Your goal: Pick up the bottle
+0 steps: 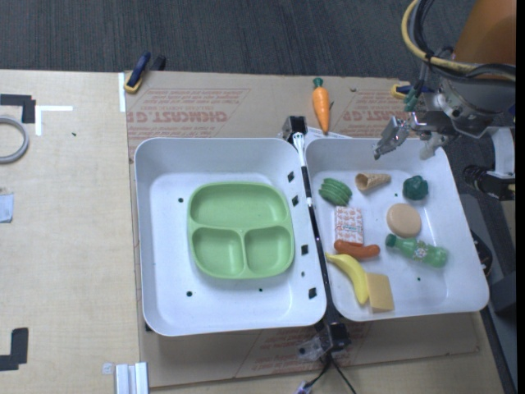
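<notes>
Lay on its side near the right wall of the right-hand shallow white bin (459,220): a small green plastic bottle (418,251) with a patterned label, cap end toward the bin's middle, base toward the right wall, long axis running roughly left to right with a slight drop toward the near edge. Touched or nearly touched by a round tan bun-like piece (404,219) just behind it; could not be told which. Hung over the far edge of that same bin: the grey two-finger gripper (408,140), fingers spread apart with nothing between them, tilted down toward the bin's far left part. Placed well apart from the bottle, which lay toward the near edge and slightly to the right of the fingertips, past a dark green knobbly toy (416,188) and the bun. Judged from this: a reach toward the near right part of the bin called for, with the fingers turned to close across the bottle's short width, not along its length. Crowding likely a risk, the bun sitting so close behind. Scattered elsewhere in the right bin: a yellow toy banana (351,274), a pale yellow cheese wedge (379,291), a red sausage (358,250), a striped green vegetable (335,190) and a small cone (372,181). Sat in the left-hand bin (156,220): a light green divided tray (241,230). Rested on the cardboard past the far edges of the bins: an orange toy carrot (320,104).
</notes>
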Available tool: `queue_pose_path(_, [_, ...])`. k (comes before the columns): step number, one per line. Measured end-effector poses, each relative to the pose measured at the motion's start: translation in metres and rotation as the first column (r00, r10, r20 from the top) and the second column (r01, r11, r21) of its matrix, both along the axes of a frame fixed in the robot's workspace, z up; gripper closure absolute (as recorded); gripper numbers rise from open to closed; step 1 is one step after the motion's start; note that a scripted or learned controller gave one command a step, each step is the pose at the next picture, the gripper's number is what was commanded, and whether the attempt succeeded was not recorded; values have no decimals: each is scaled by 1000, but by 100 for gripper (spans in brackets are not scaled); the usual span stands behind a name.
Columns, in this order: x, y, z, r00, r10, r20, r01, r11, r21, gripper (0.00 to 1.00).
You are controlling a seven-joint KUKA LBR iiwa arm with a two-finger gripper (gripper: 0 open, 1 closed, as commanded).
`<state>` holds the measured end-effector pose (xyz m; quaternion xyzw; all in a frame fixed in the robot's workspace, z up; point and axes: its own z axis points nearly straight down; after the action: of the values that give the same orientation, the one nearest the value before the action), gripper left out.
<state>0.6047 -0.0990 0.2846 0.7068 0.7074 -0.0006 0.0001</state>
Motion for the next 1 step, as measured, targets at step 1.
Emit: queue_pose_path(1, [0,0,10,1000,1,1,-1,1000,-1,100])
